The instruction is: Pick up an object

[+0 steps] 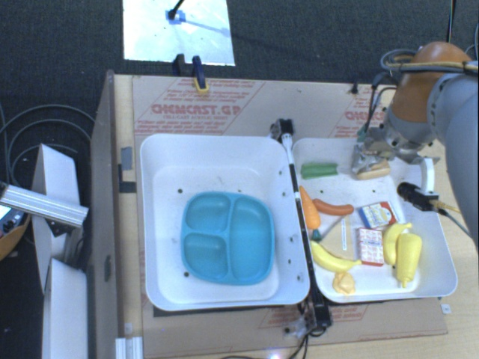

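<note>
I see the left bin (161,200) at centre frame with a blue divided plate (227,238) lying flat in it. Both bins sit on a brown board (224,103) printed with red lettering. Above it, in the upper left of the frame, a pale square sheet (179,21) lies on the dark floor. Two small clamps (190,67) (one dark, one blue and yellow) sit at the board's top edge. At far left I make out a white box (56,193), a metal bar (45,204) and looping black cables (30,126).

The brown board (224,99) under the bins bore red printed lettering reading "CHEMCAST GP"; print on the small cards (372,245) was too small to read.
</note>
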`<state>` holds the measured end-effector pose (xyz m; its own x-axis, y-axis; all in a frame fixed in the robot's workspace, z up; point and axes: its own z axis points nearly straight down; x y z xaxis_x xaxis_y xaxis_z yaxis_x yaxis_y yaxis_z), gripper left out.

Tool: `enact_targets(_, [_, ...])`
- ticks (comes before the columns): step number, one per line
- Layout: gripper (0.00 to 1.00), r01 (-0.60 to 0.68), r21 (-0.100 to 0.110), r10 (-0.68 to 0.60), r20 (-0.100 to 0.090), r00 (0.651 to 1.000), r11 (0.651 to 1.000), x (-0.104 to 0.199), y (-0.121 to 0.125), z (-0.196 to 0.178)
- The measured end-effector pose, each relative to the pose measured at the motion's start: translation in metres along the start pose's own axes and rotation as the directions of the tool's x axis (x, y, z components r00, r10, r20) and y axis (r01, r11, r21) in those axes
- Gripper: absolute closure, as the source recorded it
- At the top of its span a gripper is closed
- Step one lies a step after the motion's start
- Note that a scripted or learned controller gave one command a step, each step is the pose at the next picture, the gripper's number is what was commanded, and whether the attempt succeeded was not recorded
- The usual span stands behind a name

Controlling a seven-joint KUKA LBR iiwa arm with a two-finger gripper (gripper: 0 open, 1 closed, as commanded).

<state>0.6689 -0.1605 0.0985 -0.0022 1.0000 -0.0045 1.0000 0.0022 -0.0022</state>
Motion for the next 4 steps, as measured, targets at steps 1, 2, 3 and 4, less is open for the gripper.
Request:
enact_targets(1, [0.00, 0.001, 0.001, -0.001, 0.000, 1.000, 1.000, 0.000, 0.000, 0.001])
enact_targets(2, [0.00, -0.004, -0.009, 0.004, -0.001, 1.000, 1.000, -0.049, 0.000, -0.034])
enact_targets(3, [0.00, 0.007, -0.005, -0.007, -0.004, 1.000, 1.000, 0.048, -0.054, 0.014])
enact_targets(4, [0.00, 0.004, -0.006, -0.004, -0.003, 1.000, 1.000, 0.055, -0.002, 0.012])
